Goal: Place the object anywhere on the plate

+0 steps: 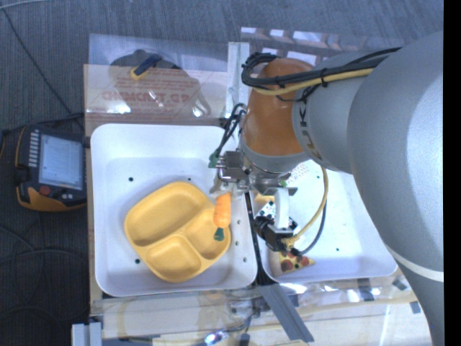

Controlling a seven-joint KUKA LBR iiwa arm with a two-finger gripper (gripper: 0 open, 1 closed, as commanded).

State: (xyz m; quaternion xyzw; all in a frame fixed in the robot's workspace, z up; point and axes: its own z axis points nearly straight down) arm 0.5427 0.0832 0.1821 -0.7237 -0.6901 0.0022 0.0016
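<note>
- Grey arm point(374, 143) with orange band dominates the right, nearest the camera, reaching left over the bins' divide.
- Carrot point(222, 215) lies on the right edge of the yellow plate point(162, 225), just beneath the jaws point(234, 182).
- Jaws' opening: cannot tell.
- Plate sits in the left bin point(108, 193).
- Small items lie in the right bin point(346, 258).

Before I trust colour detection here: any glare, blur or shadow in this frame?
Camera view: glare on the clear plastic sheet behind the bins; the arm looms large and soft; yellow plate and carrot evenly lit, with faint shadow.
</note>
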